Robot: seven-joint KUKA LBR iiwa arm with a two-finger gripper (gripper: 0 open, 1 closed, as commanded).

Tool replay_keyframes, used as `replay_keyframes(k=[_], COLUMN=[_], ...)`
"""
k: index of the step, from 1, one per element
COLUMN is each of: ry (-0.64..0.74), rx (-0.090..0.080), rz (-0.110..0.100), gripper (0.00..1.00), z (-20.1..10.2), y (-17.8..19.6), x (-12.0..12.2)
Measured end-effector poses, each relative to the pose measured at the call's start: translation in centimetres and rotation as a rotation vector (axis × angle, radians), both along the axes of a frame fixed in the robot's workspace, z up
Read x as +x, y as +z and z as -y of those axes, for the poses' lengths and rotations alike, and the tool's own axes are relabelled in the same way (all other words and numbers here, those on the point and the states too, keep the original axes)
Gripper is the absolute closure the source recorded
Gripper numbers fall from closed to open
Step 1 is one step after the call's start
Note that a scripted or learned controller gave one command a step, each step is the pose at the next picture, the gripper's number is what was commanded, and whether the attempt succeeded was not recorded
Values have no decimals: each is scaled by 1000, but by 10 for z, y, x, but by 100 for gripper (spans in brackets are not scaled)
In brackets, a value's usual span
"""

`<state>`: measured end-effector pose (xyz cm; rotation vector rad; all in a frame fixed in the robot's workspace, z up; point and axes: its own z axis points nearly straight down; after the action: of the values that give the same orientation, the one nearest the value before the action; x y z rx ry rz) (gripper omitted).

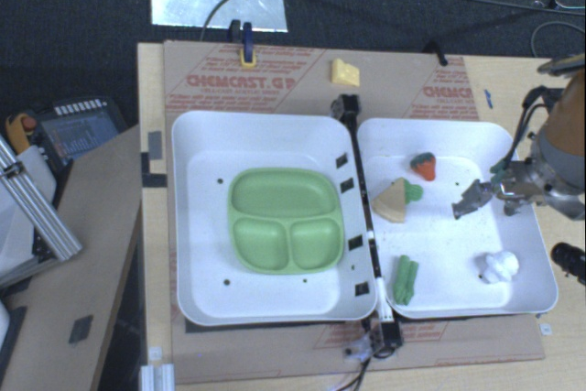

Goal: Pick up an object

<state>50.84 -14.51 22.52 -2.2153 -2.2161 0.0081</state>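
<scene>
**Operator:** Which objects are candidates, reading left to right?

**Technician:** The left bin holds a green tray with three compartments, lying flat; it is too broad for a two-finger grasp. The right bin holds the pickable items: a green piece near the front wall, a tan wedge with a small green bit at its right edge, a carrot toward the back, and a white lump at front right.

**Operator:** Where is the gripper?

**Technician:** The gripper sits over the right bin's floor, between the wedge and the right wall, with the carrot behind it and the white lump in front. Nothing lies between its fingers. Whether the pincer is apart or together cannot be told; the tip is dark and small.

**Operator:** Recommended procedure?

**Technician:** Select one isolated item. The white lump stands apart from its neighbours, which leaves finger room on both sides. Centre the tip above it, descend straight, close, then lift. Avoid the wedge: its sloped faces will probably slip.

**Operator:** What stays uncertain?

**Technician:** Tip height above the floor cannot be judged. The arm is cut off at the right edge. The yellow block lies outside both bins.
</scene>
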Motion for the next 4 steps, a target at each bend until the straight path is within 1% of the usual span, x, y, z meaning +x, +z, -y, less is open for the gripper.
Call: replay_keyframes(k=[1, 2, 3, 4], ry=[3, 1, 1, 0], rx=[-2, -1, -1, -1], rz=[11, 8, 5, 8], gripper=[0, 0, 0, 0], z=[0, 0, -3, -3], y=[5, -38, -100, -143], x=[2, -3, -8, -8])
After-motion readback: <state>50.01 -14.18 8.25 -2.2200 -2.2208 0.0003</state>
